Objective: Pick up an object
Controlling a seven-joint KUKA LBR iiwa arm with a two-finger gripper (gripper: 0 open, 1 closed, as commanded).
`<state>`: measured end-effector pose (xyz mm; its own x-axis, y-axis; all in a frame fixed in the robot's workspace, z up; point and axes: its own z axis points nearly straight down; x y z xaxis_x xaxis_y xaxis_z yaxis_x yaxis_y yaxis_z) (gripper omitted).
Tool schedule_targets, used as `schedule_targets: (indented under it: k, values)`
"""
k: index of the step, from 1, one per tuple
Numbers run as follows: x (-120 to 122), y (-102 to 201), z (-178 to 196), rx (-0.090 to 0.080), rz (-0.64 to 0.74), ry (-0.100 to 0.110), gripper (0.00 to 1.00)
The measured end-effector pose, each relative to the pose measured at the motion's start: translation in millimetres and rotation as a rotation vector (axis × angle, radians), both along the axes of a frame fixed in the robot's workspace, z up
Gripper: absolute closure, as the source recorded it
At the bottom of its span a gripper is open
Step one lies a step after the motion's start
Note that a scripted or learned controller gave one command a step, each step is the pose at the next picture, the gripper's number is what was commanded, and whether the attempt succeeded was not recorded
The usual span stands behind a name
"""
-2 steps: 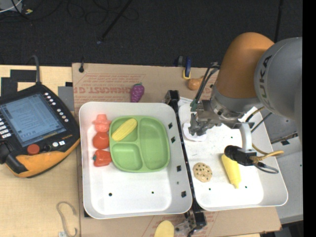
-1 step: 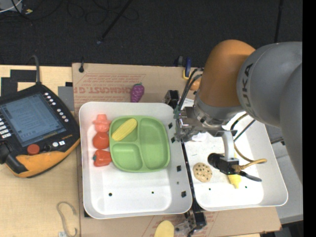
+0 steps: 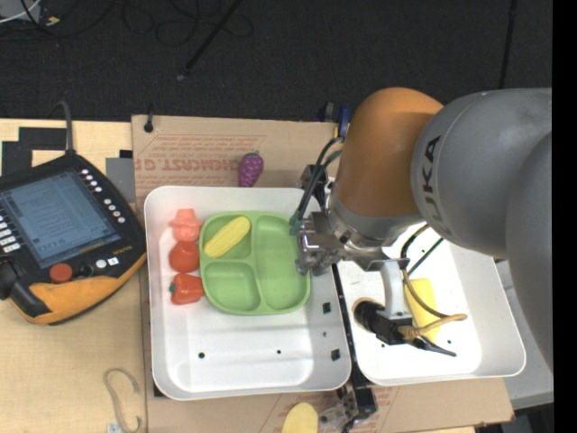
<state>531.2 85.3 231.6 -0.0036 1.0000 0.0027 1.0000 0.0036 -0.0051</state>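
— Where did we find the gripper (image 3: pixel 309 245)?

— We saw it low at the right side of the left bin (image 3: pixel 243 368), just beside the right rim of the green plate (image 3: pixel 261 289). The grey arm (image 3: pixel 491 170), with its orange band, reached in across the right bin (image 3: pixel 494 343) and covered most of the gripper from above.

— Could we say how wide it stood, or whether it had hold of anything?

— No. We could not tell either one, because the wrist hid it.

— And the things we could pick from?

— We found most of them in the left bin. The green plate lay in that bin's upper half, with a yellow corn-shaped toy (image 3: pixel 225 235) in its upper left compartment. Along the plate's left edge we saw a pink toy (image 3: pixel 185 224) at the top, a round red toy (image 3: pixel 183 257) under it, and a red pepper-like toy (image 3: pixel 187 289) lowest. All three lay on the bin floor, close against the plate. In the right bin we saw a yellow block (image 3: pixel 420 298), partly under the arm.

— And outside the bins?

— We noted a purple grape toy (image 3: pixel 251 168) on the cardboard above the left bin, a teach pendant (image 3: pixel 63 233) on the bench at the far left, well apart, and a small yellow thing (image 3: pixel 300 418) below the bins at the lower edge.
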Motion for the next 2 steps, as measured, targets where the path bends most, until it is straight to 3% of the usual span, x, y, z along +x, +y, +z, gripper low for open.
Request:
schedule_targets:
  k: [1,2]
  values:
    - [-7.6,19.3,-12.0,-0.002,-0.003,0.001,1.00]
    - [-4.7,12.1,-13.8,-0.003,-0.003,0.000,1.00]
